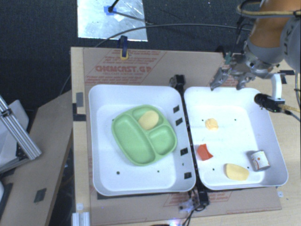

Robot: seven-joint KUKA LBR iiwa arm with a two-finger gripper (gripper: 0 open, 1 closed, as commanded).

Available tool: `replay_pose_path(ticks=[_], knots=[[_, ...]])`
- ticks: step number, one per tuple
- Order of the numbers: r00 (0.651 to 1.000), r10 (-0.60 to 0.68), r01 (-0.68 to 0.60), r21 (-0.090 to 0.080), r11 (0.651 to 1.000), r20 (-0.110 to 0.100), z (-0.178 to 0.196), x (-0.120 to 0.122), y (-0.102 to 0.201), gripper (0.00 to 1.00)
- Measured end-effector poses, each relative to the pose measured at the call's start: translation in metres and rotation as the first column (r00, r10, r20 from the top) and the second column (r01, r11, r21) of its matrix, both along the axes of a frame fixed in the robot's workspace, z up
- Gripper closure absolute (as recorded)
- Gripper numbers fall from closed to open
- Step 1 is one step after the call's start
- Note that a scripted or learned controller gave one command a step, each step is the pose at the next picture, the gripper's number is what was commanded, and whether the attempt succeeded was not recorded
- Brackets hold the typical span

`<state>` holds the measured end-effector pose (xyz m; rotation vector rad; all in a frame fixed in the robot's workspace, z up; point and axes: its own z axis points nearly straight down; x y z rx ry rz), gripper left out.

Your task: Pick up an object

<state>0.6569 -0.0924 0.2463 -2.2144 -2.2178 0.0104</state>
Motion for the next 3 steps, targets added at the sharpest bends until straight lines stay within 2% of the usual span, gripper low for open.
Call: replay_pose_path(ticks=[1, 2, 3], knots=[[1.000, 0.002, -0.002, -0.001, 1.000, 0.011, 0.007, 0.002, 0.000, 0.00], [1.000, 0.000, 0.000, -0.001, 1.000, 0.008, -0.055, 0.000, -0.002, 0.00], [1.000, 0.003, -0.003, 0.000, 1.000, 0.009, -0.098, 0.001, 0.004, 0.00]])
